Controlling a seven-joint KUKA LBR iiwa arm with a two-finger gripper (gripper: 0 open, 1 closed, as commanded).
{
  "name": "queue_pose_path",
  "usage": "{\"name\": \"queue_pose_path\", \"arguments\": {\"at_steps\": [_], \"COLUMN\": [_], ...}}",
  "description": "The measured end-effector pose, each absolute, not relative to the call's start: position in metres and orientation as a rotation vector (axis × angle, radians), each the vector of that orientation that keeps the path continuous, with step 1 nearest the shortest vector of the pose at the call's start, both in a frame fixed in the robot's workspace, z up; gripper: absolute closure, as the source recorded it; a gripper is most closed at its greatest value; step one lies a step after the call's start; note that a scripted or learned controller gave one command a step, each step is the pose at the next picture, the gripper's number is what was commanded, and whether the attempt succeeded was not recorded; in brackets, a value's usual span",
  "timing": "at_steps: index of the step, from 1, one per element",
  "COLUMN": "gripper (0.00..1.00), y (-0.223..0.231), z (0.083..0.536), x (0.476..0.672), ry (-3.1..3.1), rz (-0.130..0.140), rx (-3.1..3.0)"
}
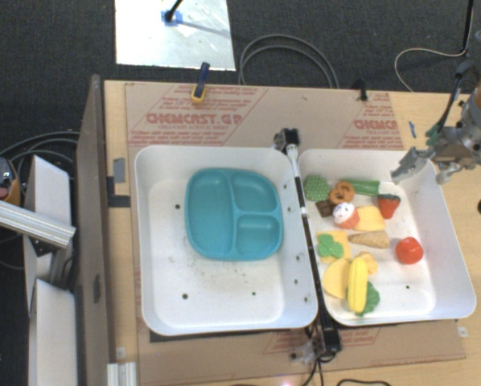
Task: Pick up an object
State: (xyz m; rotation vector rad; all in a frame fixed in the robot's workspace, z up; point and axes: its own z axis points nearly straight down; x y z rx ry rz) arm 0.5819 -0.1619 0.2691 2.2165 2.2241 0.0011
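Note:
The right bin (446,232) holds several toy foods: a broccoli (316,187), a pretzel (343,191), a green cucumber (363,186), a strawberry (388,206), a yellow cheese wedge (371,219), an ice cream cone (369,239), a tomato (409,250) and a banana (358,285). My gripper (424,170) hangs above the bin's far right corner, up and to the right of the strawberry. It is open, its two fingers spread apart with nothing between them.
A teal divided plate (232,214) lies in the left bin (164,296). A ridge where the two bins meet runs between them (305,232). Cables loop on the dark floor behind the bench, and a cable hangs at the far right.

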Motion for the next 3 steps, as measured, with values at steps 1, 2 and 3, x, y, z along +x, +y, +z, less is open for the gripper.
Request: {"name": "queue_pose_path", "arguments": {"at_steps": [1, 2, 3], "gripper": [0.0, 0.0, 1.0], "y": [-0.136, -0.085, -0.086], "z": [0.115, 0.087, 0.098], "x": [0.53, 0.557, 0.558], "ry": [2.234, 2.224, 2.219], "rz": [-0.012, 0.008, 0.014], "rx": [2.231, 2.208, 2.212]}}
